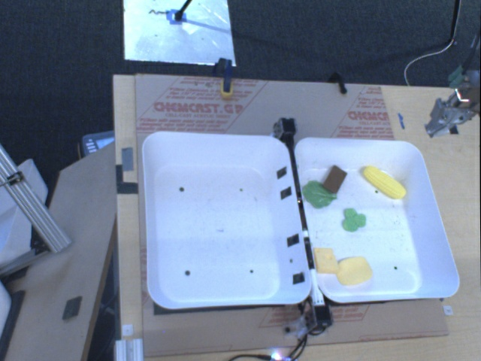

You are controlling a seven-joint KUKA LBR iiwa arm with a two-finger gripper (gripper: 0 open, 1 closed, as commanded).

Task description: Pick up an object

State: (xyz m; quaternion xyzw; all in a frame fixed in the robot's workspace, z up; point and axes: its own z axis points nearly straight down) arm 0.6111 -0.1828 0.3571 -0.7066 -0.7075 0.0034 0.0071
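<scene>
The right bin (432, 224) holds several small objects. A brown block (335, 177) lies near its back left, touching a green leaf-shaped piece (318, 195). A yellow corn cob (384, 182) sits toward the back right. A small green broccoli-like piece (353, 219) rests in the middle. At the front, a pale yellow square (325, 259) lies beside a rounded yellow piece (354, 271). The gripper (445, 119) hangs at the far right edge, above the bench behind the right bin, well away from every object.
The left bin (218, 224) sits next to the right one, joined by black clips along the shared wall. Cardboard sheet underlies both bins. A shiny metal plate (178, 19) lies beyond the bench. An aluminium rail (30, 209) stands at the left.
</scene>
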